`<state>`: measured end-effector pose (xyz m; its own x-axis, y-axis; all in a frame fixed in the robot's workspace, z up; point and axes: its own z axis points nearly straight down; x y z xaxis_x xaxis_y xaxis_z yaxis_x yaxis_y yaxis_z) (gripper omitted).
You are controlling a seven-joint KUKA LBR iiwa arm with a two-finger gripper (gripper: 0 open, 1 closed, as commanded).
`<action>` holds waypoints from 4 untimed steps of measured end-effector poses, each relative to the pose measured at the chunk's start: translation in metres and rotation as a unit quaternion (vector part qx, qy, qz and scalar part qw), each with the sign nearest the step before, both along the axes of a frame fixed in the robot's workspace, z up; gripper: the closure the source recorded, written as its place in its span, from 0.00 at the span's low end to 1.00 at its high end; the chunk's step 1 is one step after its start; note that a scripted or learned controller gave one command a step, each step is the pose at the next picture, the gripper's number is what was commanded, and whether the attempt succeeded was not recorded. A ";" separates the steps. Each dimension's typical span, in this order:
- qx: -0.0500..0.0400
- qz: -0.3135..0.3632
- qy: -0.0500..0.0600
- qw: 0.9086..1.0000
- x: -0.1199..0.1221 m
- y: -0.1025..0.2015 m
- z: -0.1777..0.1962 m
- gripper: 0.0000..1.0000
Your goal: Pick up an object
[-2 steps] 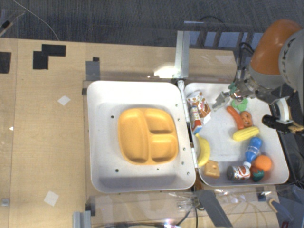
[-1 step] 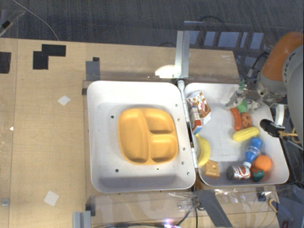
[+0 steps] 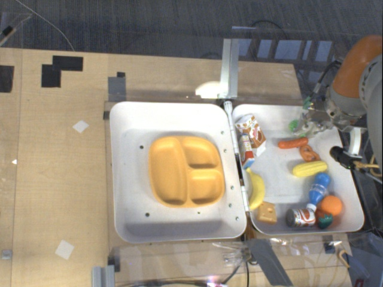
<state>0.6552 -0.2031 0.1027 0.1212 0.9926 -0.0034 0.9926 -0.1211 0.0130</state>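
Red sausage [image 3: 292, 142] lying flat, right bin, upper part, beside pretzel [image 3: 309, 154]

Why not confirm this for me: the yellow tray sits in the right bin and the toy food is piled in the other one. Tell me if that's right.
Not quite. The camera view shows the yellow tray in the left bin, not the right. The toy food, such as the banana and orange, is piled in the other one, the right bin.
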 end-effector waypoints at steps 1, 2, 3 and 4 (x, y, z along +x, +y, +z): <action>0.005 -0.180 0.001 0.984 0.012 0.083 0.053 1.00; 0.005 -0.288 0.003 0.958 0.011 0.099 0.073 1.00; 0.006 -0.445 0.003 0.895 0.000 0.066 0.074 1.00; 0.006 -0.575 0.004 0.818 -0.062 0.034 0.038 1.00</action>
